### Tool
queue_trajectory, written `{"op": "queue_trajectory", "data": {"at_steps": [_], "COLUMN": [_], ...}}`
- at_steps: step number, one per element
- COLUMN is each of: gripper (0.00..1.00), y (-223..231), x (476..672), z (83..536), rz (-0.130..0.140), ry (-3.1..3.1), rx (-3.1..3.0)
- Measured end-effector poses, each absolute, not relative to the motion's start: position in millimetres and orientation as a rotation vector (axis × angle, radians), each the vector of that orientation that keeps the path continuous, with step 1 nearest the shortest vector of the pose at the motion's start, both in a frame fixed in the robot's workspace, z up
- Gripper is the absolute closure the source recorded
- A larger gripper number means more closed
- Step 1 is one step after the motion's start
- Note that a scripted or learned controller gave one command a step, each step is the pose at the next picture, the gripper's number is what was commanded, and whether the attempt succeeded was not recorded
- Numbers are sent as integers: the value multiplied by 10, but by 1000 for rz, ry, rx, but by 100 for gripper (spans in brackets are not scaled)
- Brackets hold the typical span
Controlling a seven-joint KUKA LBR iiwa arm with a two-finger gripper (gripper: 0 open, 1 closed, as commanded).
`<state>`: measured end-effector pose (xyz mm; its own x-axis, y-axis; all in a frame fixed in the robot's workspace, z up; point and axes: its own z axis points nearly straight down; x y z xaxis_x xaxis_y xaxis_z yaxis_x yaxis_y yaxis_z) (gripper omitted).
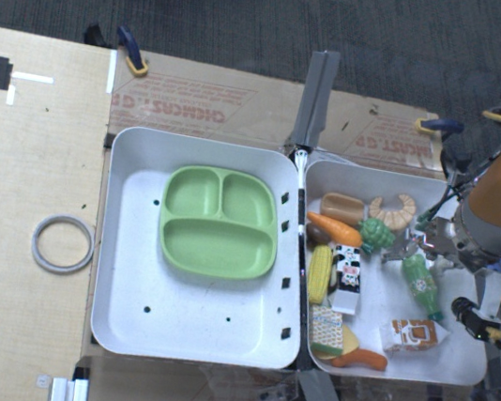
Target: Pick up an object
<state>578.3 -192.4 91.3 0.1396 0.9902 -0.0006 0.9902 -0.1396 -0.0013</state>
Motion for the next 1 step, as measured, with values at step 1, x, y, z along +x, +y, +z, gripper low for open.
{"op": "queue_trajectory", "data": {"at_steps": [1], "gripper": [100], "y": [-1938], "x": [5781], "z": [1006], "rz": [3], "ry": [-2055], "rx": [-2374]}}
